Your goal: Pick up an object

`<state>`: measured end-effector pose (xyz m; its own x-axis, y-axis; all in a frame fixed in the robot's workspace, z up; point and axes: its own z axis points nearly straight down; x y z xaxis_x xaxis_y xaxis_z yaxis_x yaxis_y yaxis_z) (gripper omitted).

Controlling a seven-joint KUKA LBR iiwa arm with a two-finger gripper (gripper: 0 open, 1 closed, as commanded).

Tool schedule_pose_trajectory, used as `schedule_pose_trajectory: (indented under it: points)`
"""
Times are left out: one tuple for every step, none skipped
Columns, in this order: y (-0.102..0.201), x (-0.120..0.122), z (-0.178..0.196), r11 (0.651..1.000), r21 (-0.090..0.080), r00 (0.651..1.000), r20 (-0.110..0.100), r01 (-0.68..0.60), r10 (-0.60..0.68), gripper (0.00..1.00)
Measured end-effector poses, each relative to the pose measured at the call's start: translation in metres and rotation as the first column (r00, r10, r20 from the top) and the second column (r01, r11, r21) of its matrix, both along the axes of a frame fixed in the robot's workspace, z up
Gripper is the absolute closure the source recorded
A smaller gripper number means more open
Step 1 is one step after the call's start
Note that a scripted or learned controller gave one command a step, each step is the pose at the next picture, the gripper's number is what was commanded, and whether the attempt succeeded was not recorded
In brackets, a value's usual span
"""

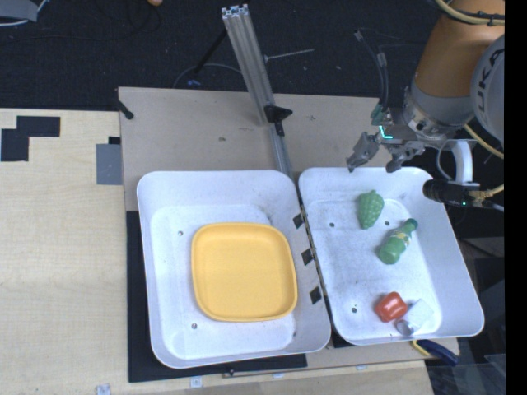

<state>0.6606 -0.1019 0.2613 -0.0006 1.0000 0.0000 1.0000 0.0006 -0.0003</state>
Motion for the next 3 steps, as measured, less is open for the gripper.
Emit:
schedule_pose_trajectory:
  points:
    - [0.000,0.000,0.000,1.000,0.000,1.000,0.000,0.000,0.000,0.00]
    - [0.003,-0.002,-0.063,1.000,0.001,1.000,-0.005,0.000,0.000,0.00]
    - [0.000,-0.004,-0.106,1.000,0.000,1.000,-0.004,0.000,0.000,0.00]
